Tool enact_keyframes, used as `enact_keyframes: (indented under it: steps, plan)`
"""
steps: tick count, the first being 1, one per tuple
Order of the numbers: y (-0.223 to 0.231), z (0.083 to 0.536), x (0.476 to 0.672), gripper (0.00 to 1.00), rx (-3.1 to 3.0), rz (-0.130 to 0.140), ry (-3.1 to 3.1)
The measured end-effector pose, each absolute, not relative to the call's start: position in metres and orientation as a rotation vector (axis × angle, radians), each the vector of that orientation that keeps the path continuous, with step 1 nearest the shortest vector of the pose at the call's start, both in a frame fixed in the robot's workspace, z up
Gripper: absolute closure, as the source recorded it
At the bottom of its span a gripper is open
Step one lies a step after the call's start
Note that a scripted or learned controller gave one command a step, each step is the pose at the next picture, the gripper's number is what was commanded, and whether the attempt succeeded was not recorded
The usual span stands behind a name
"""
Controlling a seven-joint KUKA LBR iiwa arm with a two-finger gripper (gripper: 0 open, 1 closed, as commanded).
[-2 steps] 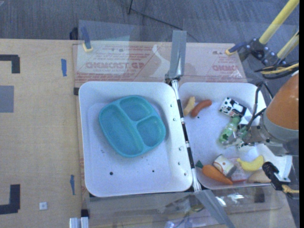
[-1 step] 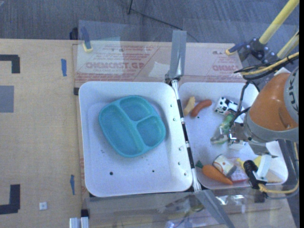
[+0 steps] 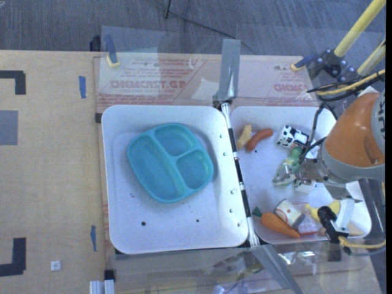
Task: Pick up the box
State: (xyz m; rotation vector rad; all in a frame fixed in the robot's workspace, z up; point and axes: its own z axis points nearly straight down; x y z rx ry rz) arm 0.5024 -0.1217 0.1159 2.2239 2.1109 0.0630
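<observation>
Jaws' state cannot tell, gripper (image 3: 293, 175) low at right bin (image 3: 264, 164) centre; box (image 3: 288, 212) near edge, beside carrot (image 3: 279, 225); left bin (image 3: 122, 225) roomy around teal plate (image 3: 171, 162)

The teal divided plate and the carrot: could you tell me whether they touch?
Apart. The camera view shows the teal divided plate in the left bin and the carrot in the right bin.

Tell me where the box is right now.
In the camera view, the box lies near the front of the right bin, just above the carrot and below the pincer.
</observation>
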Motion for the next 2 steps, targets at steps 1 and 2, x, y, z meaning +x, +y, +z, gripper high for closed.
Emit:
enact_keyframes:
  steps: [1,2]
  plan:
    - [-0.131,0.116,0.503,0.00,2.145,0.064,2.206]
    - [-0.139,0.116,0.562,0.00,2.151,0.037,2.216]
